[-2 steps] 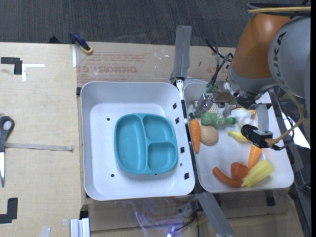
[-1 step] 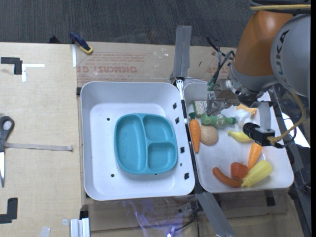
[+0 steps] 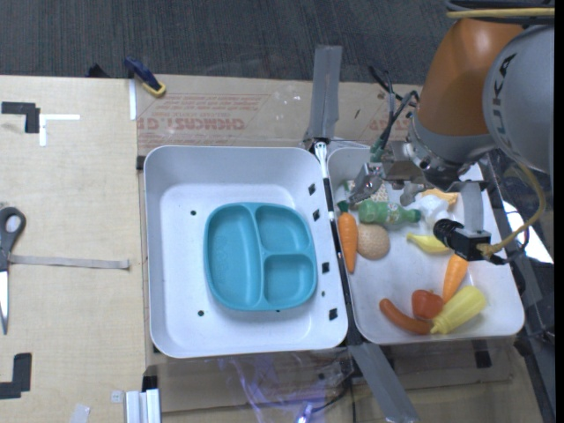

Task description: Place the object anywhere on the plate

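the grey two-finger gripper (image 3: 368, 186) hangs low over the back left corner of the right white bin (image 3: 493, 324), and i cannot tell how wide it stands. just beneath and beside it lies a pile of toy food: an orange plastic carrot (image 3: 348, 241), a beige egg-shaped piece (image 3: 374, 241), a green block (image 3: 376, 213). the teal three-compartment plastic plate (image 3: 261, 256) sits in the left white bin (image 3: 167, 192), well apart.

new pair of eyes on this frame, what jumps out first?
Probably the teal divided plate, alone in the middle of the left bin. Next, the grey arm with its orange band looming over the right bin, its gripper low at that bin's upper left corner. Below it lies a jumble of toy food: an orange carrot against the divider, a yellow corn cob near the front.
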### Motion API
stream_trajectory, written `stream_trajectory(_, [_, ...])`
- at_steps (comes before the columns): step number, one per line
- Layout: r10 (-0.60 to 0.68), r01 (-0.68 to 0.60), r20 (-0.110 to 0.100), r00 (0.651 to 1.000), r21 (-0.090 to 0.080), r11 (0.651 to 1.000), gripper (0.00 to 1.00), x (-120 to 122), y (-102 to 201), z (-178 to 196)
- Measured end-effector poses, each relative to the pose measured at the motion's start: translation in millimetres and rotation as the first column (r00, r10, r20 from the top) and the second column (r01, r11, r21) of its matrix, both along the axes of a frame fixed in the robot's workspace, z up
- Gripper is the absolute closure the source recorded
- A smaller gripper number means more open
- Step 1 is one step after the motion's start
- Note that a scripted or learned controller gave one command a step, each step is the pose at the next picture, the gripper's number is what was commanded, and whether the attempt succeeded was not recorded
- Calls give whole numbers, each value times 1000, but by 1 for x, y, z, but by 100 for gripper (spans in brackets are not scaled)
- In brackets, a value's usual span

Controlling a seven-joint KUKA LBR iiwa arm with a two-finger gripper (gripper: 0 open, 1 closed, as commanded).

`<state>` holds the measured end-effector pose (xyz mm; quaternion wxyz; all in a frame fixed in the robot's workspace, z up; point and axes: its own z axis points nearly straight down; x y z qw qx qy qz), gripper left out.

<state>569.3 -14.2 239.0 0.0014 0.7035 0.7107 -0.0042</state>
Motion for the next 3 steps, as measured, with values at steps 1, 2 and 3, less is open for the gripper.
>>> stream_trajectory(1, [1, -1, -1, 1000, -2, 1000, 100, 1, -1, 9])
stream_trajectory(2, [1, -1, -1, 1000, -2, 1000, 0, 1, -1, 8])
stream_trajectory(3, [-14, 14, 1, 1000, 6, 1000, 0, 19, 23, -43])
